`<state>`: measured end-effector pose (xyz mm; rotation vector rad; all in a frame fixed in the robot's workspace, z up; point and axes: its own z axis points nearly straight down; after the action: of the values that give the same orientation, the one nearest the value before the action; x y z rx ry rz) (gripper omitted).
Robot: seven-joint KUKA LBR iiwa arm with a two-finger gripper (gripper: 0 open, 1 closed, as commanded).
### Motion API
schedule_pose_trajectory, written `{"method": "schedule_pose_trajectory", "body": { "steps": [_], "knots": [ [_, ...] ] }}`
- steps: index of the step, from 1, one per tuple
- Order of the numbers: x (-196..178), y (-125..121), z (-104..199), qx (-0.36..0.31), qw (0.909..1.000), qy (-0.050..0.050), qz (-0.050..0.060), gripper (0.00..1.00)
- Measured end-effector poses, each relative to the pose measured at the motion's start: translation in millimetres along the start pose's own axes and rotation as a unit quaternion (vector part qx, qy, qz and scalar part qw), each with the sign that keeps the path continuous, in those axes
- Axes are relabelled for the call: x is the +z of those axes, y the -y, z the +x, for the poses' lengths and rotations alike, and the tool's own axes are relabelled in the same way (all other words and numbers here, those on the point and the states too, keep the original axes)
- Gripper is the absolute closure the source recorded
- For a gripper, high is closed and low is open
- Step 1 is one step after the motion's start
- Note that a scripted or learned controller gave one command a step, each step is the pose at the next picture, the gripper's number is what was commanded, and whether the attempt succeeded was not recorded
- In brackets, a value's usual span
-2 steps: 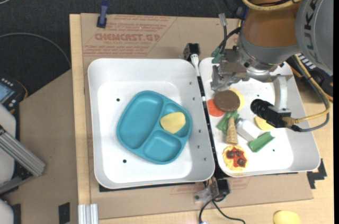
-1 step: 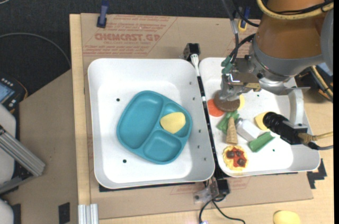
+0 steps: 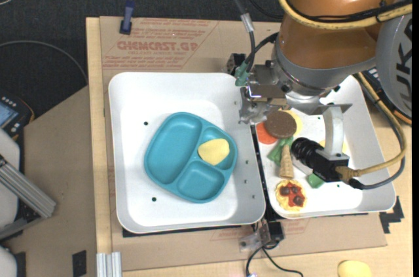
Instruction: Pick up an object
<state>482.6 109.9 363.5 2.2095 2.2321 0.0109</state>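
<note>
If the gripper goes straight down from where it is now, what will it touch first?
Probably the brown round piece in the right bin, which lies directly under the wrist beside the orange piece. The arm hides the gripper, so depth and exact line are uncertain.

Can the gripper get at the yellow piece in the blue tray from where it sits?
Probably yes. The yellow piece lies uncovered in a compartment of the blue tray in the left bin, nothing on top. The arm hangs over the right bin and would have to shift across.
</note>
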Motion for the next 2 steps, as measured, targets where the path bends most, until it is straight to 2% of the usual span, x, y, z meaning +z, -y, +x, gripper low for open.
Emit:
{"method": "schedule_pose_trajectory", "body": {
  "steps": [1, 2],
  "knots": [
    [116.6, -45.6, -49.0, 0.008, 0.9999, 0.004, 0.009, 1.00],
    [5.3, 4.4, -51.1, 0.004, 1.0000, 0.001, -0.003, 1.00]
  ]
}}
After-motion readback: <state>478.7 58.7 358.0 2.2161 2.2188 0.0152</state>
